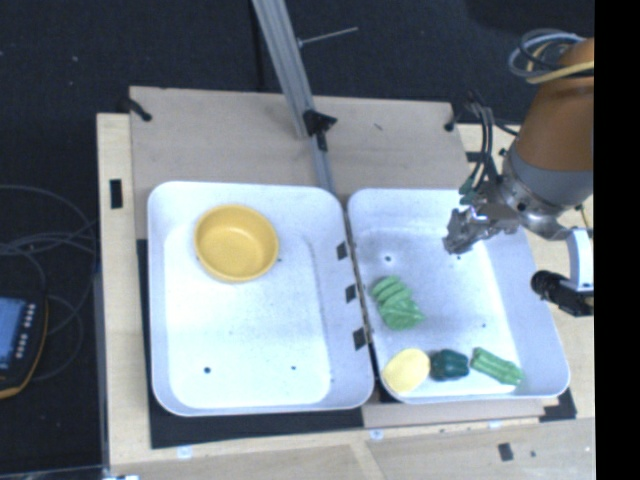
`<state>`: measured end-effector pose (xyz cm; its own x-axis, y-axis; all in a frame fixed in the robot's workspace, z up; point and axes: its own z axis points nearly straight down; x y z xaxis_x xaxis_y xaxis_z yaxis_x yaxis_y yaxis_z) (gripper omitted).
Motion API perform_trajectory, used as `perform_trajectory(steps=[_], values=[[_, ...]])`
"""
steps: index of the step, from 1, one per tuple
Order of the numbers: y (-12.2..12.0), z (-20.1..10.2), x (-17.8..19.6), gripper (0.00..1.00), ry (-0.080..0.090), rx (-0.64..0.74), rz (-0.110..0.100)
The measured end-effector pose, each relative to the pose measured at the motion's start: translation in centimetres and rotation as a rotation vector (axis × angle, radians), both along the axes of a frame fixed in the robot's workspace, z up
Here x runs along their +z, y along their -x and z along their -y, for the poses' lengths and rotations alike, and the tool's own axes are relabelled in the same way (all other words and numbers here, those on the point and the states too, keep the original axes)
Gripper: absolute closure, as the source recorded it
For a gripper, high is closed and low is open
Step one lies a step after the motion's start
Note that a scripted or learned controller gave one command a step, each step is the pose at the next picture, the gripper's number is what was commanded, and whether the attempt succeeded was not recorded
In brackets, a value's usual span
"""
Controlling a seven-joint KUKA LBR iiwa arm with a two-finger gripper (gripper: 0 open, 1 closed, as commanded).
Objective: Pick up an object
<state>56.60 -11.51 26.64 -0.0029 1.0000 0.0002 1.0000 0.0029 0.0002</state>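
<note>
A: The green ridged toy [397,303] lies in the middle of the right bin [520,268]; a yellow ball [406,369], dark green piece [449,365] and green pod [496,366] sit along its near edge.

B: The gripper [462,234] hangs over that bin's far part, apart from them; how it stands, nobody can tell. A yellow bowl [237,243] sits in the left bin [180,368].

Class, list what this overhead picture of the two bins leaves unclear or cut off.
- Pincer over the right bin: too small and dark in the camera view to judge its state.
- Arm: cut off by the right side of the picture.
- Dark green thing between the yellow ball and the light green piece: too small to identify.
- Device at the left edge: cut off by the edge.
</note>
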Motion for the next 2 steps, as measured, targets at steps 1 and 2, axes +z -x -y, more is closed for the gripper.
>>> perform_trajectory(steps=[1, 2], values=[[-0.6, -4.7, 0.1, 1.00, -0.001, 0.001, 0.000], [-0.5, -10.9, -0.7, 1.00, -0.001, 0.002, 0.000]])
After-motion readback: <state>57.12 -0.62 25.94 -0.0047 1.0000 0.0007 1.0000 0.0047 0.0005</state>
